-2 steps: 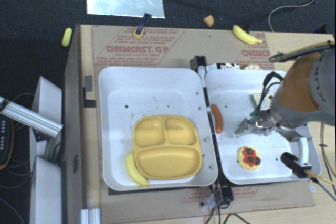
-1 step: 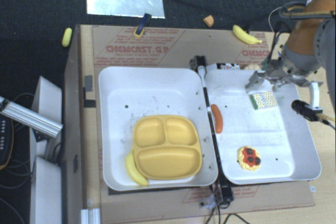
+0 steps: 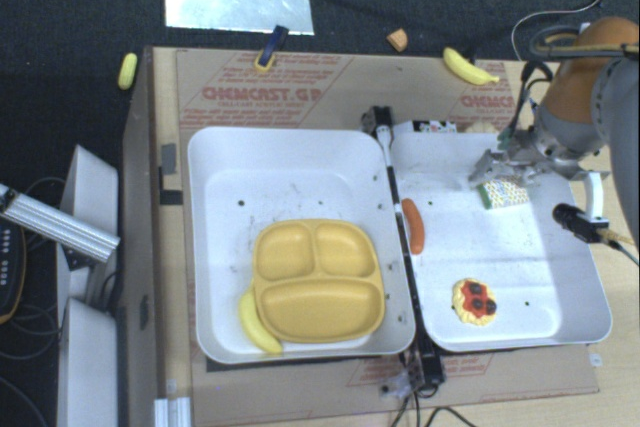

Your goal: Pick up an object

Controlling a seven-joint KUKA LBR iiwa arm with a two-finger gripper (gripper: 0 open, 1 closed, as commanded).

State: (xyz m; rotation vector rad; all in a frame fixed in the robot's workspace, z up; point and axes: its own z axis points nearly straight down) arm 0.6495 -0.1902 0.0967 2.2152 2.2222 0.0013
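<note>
My gripper (image 3: 503, 171) hangs over the back of the right bin (image 3: 560, 325), with the grey arm reaching in from the upper right. Just below it and touching its tip lies a small green-and-white patterned block (image 3: 505, 195); I cannot tell whether the block is gripped. An orange-red sausage (image 3: 413, 225) lies along the right bin's left wall. A small round pizza toy (image 3: 474, 301) rests near that bin's front. In the left bin (image 3: 220, 165) sit a yellow divided plate (image 3: 318, 277) and a banana (image 3: 256, 325) against the plate's left front edge.
A second banana (image 3: 468, 67) and a small orange piece (image 3: 398, 39) lie outside the bins at the back. A yellow item (image 3: 127, 70) sits off the bench's far left corner. A blue-and-yellow clip (image 3: 270, 48) is at the back edge.
</note>
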